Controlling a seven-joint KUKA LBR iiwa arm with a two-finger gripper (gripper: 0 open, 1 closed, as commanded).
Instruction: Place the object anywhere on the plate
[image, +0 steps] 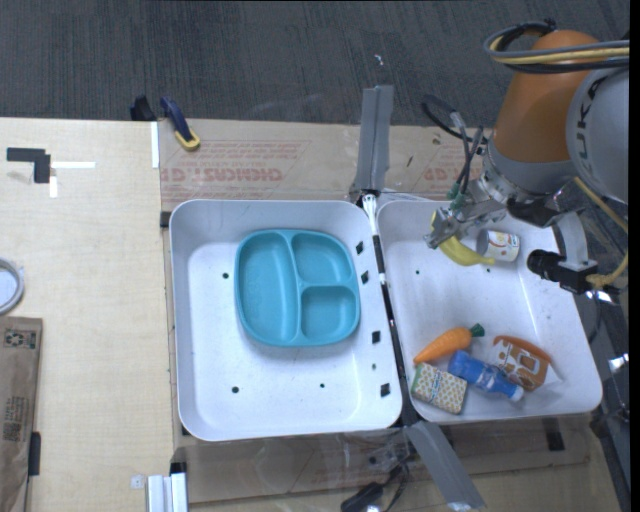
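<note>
Hand (452, 228) over right bin's (560, 400) far end, touching banana (462, 251); grip state cannot be told. Blue plate (297, 287) in left bin (200, 400). Near corner: carrot (445, 344), cracker packet (440, 388), blue bottle (485, 377); labels unreadable. Cardboard (260, 160) on surface shows mirrored red lettering, illegible.

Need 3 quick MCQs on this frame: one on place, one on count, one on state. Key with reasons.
1. Where is the blue plate?
A. left bin
B. right bin
C. on the bench outside the bins

2. How many compartments does the plate have?
A. two
B. three
C. four

3. What is at the gripper?
A. a carrot
B. a banana
C. a blue bottle

Key:
1 A, it lies in the left bin.
2 B, one long section and two smaller ones.
3 B, the yellow banana sits right under the gripper; the carrot and blue bottle lie at the front of the right bin.
</note>
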